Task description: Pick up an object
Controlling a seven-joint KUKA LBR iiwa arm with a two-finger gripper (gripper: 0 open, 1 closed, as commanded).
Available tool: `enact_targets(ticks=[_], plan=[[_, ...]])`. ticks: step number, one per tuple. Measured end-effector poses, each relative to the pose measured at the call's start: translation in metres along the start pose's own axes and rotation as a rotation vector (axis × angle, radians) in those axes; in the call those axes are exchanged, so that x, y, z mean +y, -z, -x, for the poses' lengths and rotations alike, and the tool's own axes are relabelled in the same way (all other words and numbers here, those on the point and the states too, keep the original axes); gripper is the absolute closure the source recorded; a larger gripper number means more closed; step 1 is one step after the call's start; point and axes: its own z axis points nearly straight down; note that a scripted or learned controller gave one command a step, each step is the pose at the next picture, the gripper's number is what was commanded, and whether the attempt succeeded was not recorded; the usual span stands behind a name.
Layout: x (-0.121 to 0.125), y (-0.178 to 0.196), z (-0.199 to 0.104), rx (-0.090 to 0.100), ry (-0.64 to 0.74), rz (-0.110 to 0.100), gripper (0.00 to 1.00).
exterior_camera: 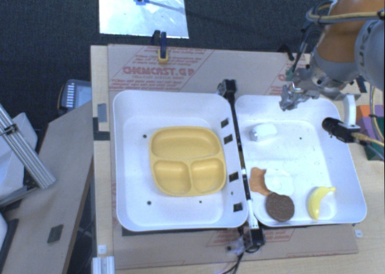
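The bench (180, 62) stretches wide under the camera, its printed brown board carrying two shallow white bins side by side. The left bin (129, 146) takes up the bigger share and holds a yellow three-compartment tray (186, 160) sitting flat near its middle, one long section at the back and two smaller ones at the front. The right bin (343, 164) sits tight against it, a black clipped divider (234, 158) running between the two. In from the right comes the arm (352, 23), grey with that orange band bulging above the wrist, and its gripper (289, 100) hangs over the back left corner of the right bin, nothing visible between its tips; whether it is spread or closed cannot be told from this angle. Down on the bin floor, a white object (263, 130) lies just in front of the gripper, apart from it. Along the front edge, a brown round cookie (280, 207) rests beside a white disc (280, 180) and an orange scrap (258, 181), those three bunched close together. Off to their right, a small yellow banana (319, 200) lies near the front right corner.
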Motion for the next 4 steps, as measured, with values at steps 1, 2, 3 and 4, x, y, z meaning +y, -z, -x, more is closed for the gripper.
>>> enact_targets(ticks=[1, 2, 3, 4], plan=[[-0.022, 0.008, -0.040, 0.002, 0.003, -0.007, 1.00], [-0.038, 0.000, -0.096, 0.003, 0.006, -0.008, 1.00], [-0.051, 0.011, -0.148, 0.004, 0.007, -0.006, 1.00], [-0.074, 0.022, -0.199, 0.004, 0.007, -0.007, 1.00]])
